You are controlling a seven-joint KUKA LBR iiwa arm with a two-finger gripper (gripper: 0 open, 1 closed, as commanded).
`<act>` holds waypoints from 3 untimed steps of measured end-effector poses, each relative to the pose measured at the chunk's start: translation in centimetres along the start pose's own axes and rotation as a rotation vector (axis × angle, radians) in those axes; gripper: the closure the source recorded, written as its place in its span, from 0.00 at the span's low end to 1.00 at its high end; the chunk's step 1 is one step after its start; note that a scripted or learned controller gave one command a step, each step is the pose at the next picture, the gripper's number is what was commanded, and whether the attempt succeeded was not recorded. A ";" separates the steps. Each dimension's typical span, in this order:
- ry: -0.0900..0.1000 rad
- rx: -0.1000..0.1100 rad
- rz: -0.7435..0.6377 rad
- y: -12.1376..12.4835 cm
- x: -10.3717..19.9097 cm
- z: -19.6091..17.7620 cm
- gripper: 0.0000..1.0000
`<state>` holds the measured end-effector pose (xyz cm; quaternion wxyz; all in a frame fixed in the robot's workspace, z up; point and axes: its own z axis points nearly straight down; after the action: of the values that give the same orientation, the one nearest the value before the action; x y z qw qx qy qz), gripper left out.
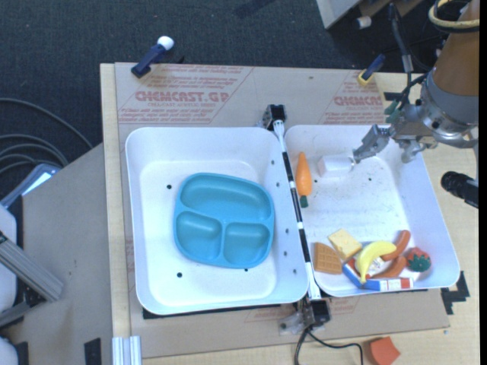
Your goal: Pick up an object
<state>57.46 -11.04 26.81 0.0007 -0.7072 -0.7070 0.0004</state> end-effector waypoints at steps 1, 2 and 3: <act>0.001 0.004 0.000 0.2 0.5 17.7 0.00; 0.000 -0.001 0.001 0.4 0.4 16.6 1.00; 0.000 -0.002 0.002 0.4 0.4 15.6 1.00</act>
<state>57.81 -10.59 11.22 -0.0002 -0.7080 -0.7062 -0.0004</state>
